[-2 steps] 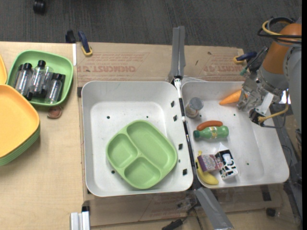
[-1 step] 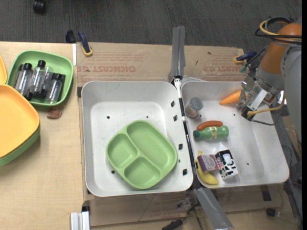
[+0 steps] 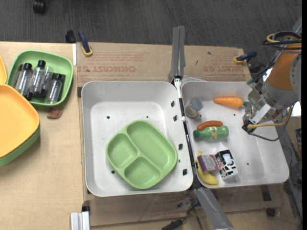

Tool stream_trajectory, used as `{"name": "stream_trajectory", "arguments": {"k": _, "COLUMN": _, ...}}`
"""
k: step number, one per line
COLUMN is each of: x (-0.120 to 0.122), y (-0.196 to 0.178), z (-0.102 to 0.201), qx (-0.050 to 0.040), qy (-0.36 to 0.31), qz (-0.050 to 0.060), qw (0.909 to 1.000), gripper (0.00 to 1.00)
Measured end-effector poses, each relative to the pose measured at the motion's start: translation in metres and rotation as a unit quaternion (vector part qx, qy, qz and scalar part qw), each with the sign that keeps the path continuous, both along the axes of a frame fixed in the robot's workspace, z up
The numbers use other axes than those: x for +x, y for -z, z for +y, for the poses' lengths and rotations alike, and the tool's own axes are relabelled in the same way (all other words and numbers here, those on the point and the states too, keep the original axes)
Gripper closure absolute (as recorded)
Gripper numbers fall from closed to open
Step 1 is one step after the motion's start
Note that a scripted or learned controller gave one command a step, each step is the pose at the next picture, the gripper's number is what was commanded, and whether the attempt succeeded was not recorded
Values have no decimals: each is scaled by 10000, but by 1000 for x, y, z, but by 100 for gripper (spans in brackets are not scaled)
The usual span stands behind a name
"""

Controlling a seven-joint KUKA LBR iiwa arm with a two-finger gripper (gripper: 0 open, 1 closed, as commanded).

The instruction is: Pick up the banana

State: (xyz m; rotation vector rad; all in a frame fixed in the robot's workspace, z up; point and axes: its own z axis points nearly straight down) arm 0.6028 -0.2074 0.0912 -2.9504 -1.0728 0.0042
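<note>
- Two white bins sit side by side on the table; the arm point(image 3: 283, 75) leans in from the right over the right bin point(image 3: 268, 171).
- Its claw point(image 3: 253, 121) hangs low near that bin's right wall, beside the carrot point(image 3: 229, 101); whether it is apart or together I cannot tell.
- Banana point(image 3: 207, 177) lies at the bin's front left corner, partly under a purple packet point(image 3: 209, 162), well apart from the claw.
</note>
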Motion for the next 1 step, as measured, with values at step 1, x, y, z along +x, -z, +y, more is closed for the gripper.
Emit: {"name": "stream_trajectory", "arguments": {"k": 1, "x": -39, "y": 0, "z": 30, "qx": 0, "qy": 410, "qz": 3, "qw": 9992, "gripper": 100}}
